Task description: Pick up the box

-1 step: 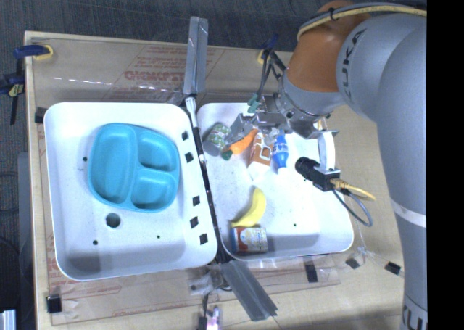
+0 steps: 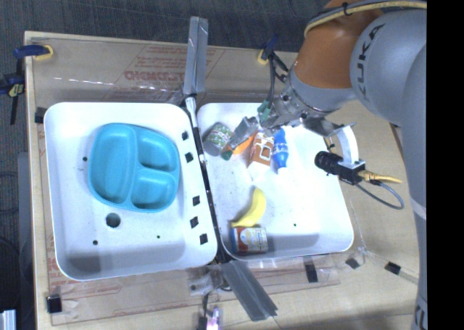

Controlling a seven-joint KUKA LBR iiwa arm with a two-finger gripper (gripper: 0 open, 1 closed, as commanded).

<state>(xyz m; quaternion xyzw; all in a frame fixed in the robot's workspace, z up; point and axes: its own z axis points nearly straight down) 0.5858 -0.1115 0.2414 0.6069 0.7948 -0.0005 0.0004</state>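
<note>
A small orange and white box [image 2: 260, 151] lies in the upper part of the right bin [image 2: 319, 209], with a blue and white bottle [image 2: 280, 149] right beside it on its right. My gripper [image 2: 255, 124] hangs just above and left of the box, its grey fingers pointing down-left toward the bin floor. The fingers sit close to the box's upper edge, and the view does not let me judge how they stand. Nothing shows lifted off the bin floor.
A crumpled greenish can [image 2: 217, 135] lies left of the gripper. A banana [image 2: 251, 207] and a red-labelled tin [image 2: 250, 238] lie near the right bin's front. The left bin [image 2: 72, 249] holds a blue divided tray [image 2: 135, 167]. A black cable connector [image 2: 338, 165] hangs at right.
</note>
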